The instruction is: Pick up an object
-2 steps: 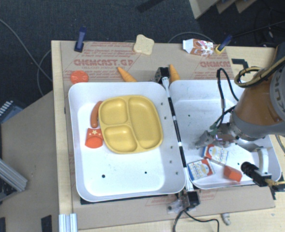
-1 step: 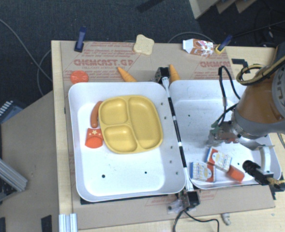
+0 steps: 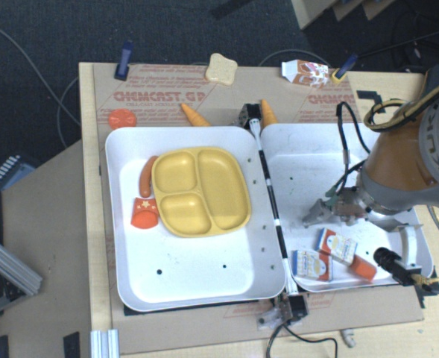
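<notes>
- While the grey arm with its orange band (image 3: 398, 159) reaches in over the right bin (image 3: 308, 151), the end effector (image 3: 325, 211) hangs low above that bin's floor; whether it is released or clenched, I cannot tell.
- Left of the right bin, the left bin (image 3: 197, 274) is shallow, white and smooth.
- Inside the left bin lies a yellow plastic tray (image 3: 200, 191) with three rounded compartments.
- Below the end effector in the right bin, small printed cartons (image 3: 337, 246) lie flat, one blue carton (image 3: 310, 264) nearest the divider.
- Beside the tray's left edge lie a red sausage (image 3: 147, 176) and an orange cup (image 3: 144, 213).
</notes>
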Motion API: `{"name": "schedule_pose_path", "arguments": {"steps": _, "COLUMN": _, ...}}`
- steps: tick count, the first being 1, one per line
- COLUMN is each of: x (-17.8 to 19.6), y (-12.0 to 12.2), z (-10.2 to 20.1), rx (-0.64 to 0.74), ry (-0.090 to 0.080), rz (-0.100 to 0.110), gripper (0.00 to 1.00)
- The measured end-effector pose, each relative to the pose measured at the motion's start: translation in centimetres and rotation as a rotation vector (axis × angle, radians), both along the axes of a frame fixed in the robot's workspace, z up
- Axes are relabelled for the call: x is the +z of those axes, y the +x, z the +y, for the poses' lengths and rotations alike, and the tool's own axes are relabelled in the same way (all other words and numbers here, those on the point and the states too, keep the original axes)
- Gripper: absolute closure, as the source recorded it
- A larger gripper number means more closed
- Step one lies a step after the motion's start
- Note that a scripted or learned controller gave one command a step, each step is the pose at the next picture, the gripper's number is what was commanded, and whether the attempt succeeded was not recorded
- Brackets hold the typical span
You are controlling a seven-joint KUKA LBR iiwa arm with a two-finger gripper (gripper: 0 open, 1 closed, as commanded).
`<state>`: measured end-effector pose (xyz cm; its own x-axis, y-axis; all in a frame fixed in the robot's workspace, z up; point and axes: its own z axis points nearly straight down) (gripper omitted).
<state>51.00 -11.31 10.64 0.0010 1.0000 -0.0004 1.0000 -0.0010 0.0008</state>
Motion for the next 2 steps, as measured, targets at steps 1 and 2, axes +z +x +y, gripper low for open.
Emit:
{"name": "schedule_pose_path", "arguments": {"steps": 1, "x": -2.24, "y": -3.17, "z": 0.58, "rx": 0.000, "ry": 0.001, "rz": 0.003, "gripper": 0.00}}
{"name": "schedule_pose_path", "arguments": {"steps": 2, "x": -1.25, "y": -3.12, "z": 0.58, "rx": -0.001, "ry": 0.000, "rz": 0.000, "gripper": 1.00}}
